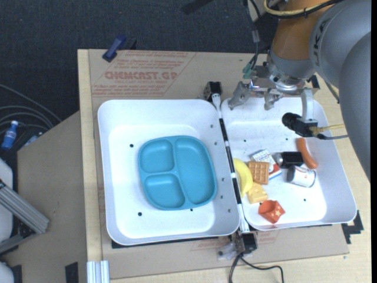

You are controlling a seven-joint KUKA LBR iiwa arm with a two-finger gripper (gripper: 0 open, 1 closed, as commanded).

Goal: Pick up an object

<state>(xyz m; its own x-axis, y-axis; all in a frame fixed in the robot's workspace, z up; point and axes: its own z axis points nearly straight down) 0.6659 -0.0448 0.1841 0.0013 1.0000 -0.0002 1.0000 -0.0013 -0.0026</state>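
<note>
My gripper (253, 101) hangs over the far edge of the right bin (336, 181), open, with nothing between its spread fingers. Below it in that bin lie a yellow banana (242, 175), a waffle piece (258, 172), an orange sausage (307, 152), a small black block (291, 157), a white cylinder (304, 178), a red piece (271, 211), a yellow wedge (256, 195) and a small printed packet (261, 155). All of them sit nearer the camera than the gripper, apart from it.
The left bin (118, 128) holds a blue divided plate (177, 171). A ridge with clamps (227, 146) separates the two bins. A blue object (114, 49) lies on the board behind the bins. The far part of the right bin's floor is bare.
</note>
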